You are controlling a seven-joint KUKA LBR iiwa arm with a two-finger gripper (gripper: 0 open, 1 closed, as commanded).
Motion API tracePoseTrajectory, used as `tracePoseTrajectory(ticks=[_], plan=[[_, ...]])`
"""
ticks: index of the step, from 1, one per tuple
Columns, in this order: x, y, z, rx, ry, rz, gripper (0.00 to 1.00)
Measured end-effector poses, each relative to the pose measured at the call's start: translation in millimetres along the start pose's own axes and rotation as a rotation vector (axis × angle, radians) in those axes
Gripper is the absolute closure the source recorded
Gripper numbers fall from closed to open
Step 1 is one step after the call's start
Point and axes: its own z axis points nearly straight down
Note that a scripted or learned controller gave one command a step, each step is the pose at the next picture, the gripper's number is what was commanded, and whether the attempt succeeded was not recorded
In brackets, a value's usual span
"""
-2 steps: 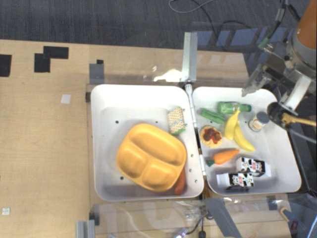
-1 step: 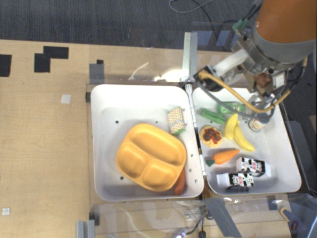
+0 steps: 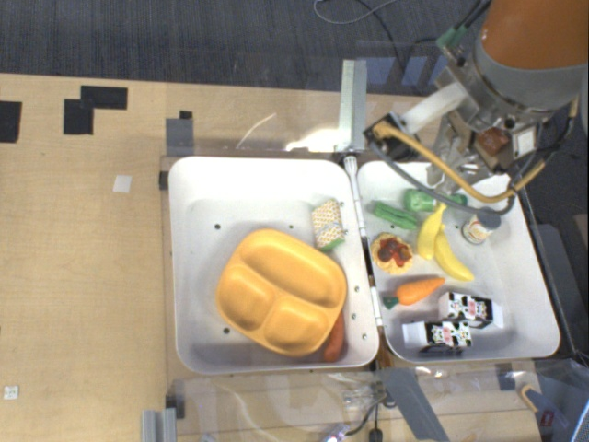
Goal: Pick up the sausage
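Sausage lies at the near right corner of the left bin, half tucked under the yellow sectioned plate; we judge the plate slid over it. Its long axis runs near to far, roughly along the bin's right wall. In the right bin we note two milk cartons nearest, then a carrot, a banana, and green pieces beyond. Farthest, the hand hangs over the right bin's far edge, well apart from the sausage; we cannot tell how its jaws are set.
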Motion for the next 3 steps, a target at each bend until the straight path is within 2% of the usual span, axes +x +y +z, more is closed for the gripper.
tracePoseTrajectory(ticks=[1,2,3], plan=[[-16.0,-2.0,20.0,0.001,-0.008,-0.046,1.0],[-29.4,-14.6,140.5,0.004,-0.009,-0.404,1.0],[11.8,32.7,263.4,0.007,-0.008,-0.835,1.0]])
